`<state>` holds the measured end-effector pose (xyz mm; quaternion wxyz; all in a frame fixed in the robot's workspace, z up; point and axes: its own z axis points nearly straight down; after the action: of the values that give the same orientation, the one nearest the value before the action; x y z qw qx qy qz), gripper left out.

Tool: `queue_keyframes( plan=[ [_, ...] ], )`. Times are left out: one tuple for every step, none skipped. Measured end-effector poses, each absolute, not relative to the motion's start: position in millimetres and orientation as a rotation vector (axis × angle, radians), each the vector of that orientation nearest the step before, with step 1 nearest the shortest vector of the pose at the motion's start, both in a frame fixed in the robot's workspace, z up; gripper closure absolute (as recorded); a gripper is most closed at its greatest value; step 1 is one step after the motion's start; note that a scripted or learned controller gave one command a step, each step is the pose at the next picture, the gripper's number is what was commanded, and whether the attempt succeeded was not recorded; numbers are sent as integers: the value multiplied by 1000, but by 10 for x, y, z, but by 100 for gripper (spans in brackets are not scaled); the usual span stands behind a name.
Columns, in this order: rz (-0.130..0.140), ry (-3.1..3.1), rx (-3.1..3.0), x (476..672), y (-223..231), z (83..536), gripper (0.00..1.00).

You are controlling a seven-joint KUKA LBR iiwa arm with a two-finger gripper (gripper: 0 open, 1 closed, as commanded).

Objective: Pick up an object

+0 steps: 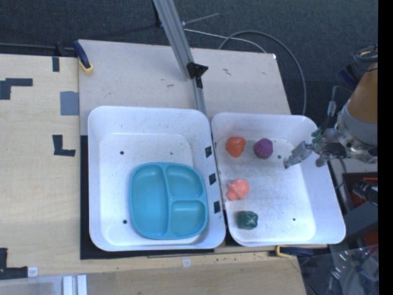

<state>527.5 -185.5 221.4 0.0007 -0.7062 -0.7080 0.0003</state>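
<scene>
The tool (pixel 305 154) hovers at the right bin's (pixel 319 226) right edge, its grey metal fingers spread apart and holding nothing. Inside that bin lie four small lumpy things: an orange ball (pixel 235 145), a purple ball (pixel 263 147), a pink lump (pixel 237 189) and a dark green block (pixel 247 219). A smooth blue divided plastic plate (pixel 167 200) rests in the left bin (pixel 104 165).

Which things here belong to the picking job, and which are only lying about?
For the job: hand, orange object, purple object, pink object, dark green object, right bin.
Lying about: blue divided tray, left bin, yellow clamp.
</scene>
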Motion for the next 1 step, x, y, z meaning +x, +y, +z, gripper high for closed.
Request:
queue_keyframes(
  plan=[
    [1,-2223,-2218,5275,-1855,2215,0]
  ],
)
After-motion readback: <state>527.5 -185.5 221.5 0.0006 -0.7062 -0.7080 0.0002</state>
